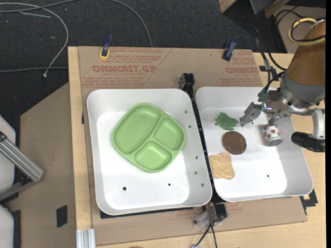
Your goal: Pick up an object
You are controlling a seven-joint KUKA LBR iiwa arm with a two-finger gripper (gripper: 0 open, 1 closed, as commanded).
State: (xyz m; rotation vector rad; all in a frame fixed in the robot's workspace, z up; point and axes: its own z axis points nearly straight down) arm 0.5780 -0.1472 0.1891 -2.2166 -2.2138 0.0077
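Right, gripper (262,117) hangs over the right bin (289,187), fingers spread and nothing between them; one finger (250,114) points down-left toward the green leafy piece (225,120), the other (272,117) sits just above the small white can (271,134); taking the brown disc (234,142) as landmark: leafy piece is just up-left of it, can is to its right, tan cracker-like piece (222,166) just below-left, green divided plate (149,137) well to its left in the left bin (103,154); likely target is can or leaf, can't tell which; risks as I judge them: straddling both and closing on neither; a finger tipping the can; flat disc and cracker giving no grip.
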